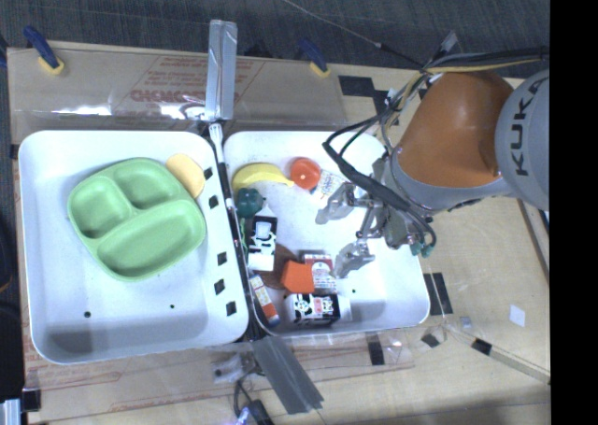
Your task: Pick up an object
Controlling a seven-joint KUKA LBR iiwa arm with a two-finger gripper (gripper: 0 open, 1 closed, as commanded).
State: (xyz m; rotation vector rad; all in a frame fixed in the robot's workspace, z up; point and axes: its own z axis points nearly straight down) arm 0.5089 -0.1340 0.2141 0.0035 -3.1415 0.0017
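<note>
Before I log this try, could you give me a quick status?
Gripper open, holding nothing, over right bin. Orange block just left of it. Small packets crowd the block.

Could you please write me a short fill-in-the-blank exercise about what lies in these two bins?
1. The green divided plate lies in the ____ bin.
2. The banana in the right bin is coloured ____.
3. The gripper hangs over the ____ bin.
4. The round orange ball lies just ____ of the banana.

Missing words: left; yellow; right; right
</note>
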